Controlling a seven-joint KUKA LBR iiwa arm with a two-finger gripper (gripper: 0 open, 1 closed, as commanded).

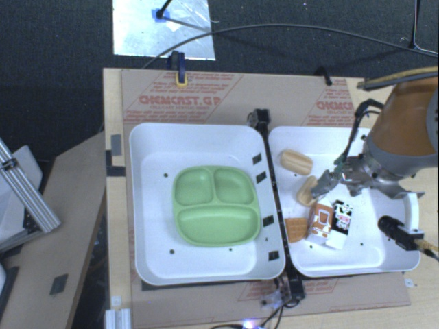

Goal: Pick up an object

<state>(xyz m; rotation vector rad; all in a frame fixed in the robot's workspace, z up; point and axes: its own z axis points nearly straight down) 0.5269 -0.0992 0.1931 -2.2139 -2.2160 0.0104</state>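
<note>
Nearest to me, along the front wall of the right bin (357, 269), I am seeing a strip of bare white floor, so some room is staying open at that edge. Just behind it, one small printed carton (329, 226) is lying flat, and one orange-brown flat piece (296, 229) is lying beside it, close to the wall between the bins. The left bin (154, 252) is carrying one green plate (217, 206) with three compartments. Bare floor is running all round the plate, so its rim is not touching any wall.

Going farther, I am finding the gripper (324, 184) hanging over the middle of the right bin, between the carton and the nearer tan roll (306, 191), very close to both. I cannot tell whether it is apart or together, and I am not seeing anything held in it. A second tan roll (295, 161) is lying behind, near the far left corner. So I am counting two bins, one plate, two rolls, one carton and one flat piece.

The grey and orange arm (405, 125) is covering the right bin's far right corner. Beyond the bins, one printed cardboard sheet (206, 91) is lying under one blue clamp (179, 66).
</note>
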